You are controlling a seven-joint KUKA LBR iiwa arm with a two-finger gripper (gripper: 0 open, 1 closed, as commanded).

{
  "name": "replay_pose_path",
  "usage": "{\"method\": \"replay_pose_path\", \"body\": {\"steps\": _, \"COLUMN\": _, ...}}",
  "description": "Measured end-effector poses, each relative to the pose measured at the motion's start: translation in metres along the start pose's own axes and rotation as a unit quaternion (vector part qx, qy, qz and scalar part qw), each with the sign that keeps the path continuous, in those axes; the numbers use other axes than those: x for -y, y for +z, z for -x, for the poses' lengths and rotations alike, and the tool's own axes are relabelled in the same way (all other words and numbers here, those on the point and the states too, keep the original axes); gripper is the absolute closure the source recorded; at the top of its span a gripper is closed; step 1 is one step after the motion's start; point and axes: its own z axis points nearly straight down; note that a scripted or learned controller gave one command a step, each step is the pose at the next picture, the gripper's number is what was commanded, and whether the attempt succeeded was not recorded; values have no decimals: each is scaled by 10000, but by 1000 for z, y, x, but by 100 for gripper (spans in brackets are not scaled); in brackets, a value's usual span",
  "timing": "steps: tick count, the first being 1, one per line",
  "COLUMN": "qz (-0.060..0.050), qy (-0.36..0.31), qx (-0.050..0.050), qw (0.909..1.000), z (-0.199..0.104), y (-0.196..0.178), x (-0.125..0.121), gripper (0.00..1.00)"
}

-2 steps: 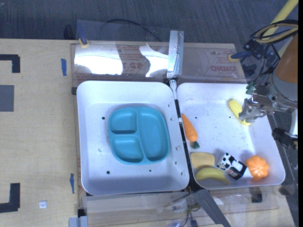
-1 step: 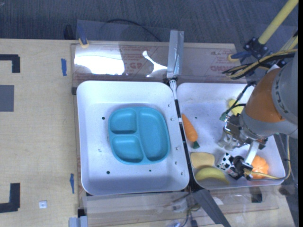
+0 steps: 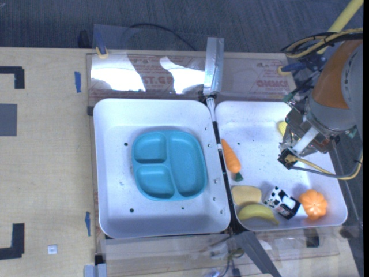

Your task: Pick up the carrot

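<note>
Gripper (image 3: 297, 140) is hanging over the right side of the right bin (image 3: 253, 111), and honestly I can't tell from this angle whether it's open or closed. There's nothing visibly in it.

The carrot (image 3: 232, 157) is in that same bin, right up against the left wall, lying lengthwise with the leafy green end toward the front. It's well apart from the gripper.

Just in front of the carrot there's a pale yellow chunk (image 3: 246, 193), and a banana (image 3: 258, 213) is touching that. Next along the front wall is a little black-and-white toy (image 3: 281, 202), then an orange (image 3: 314, 205).

The left bin (image 3: 109, 154) has a blue divided plate (image 3: 169, 164) in the middle.
</note>
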Motion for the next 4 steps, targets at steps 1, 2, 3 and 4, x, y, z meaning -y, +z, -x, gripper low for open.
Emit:
{"method": "replay_pose_path", "body": {"steps": 1, "qz": -3, "qy": 1467, "qx": 18, "qw": 9892, "z": 71, "y": -131, "x": -69, "gripper": 100}}
{"method": "replay_pose_path", "body": {"steps": 2, "qz": -35, "qy": 2199, "qx": 46, "qw": 9755, "z": 26, "y": -70, "x": -98, "gripper": 100}}
{"method": "replay_pose_path", "body": {"steps": 3, "qz": -28, "qy": 2137, "qx": 35, "qw": 9769, "z": -4, "y": -46, "x": -151, "gripper": 100}}
{"method": "replay_pose_path", "body": {"steps": 4, "qz": -23, "qy": 2093, "qx": 46, "qw": 9778, "z": -7, "y": -54, "x": -150, "gripper": 100}}
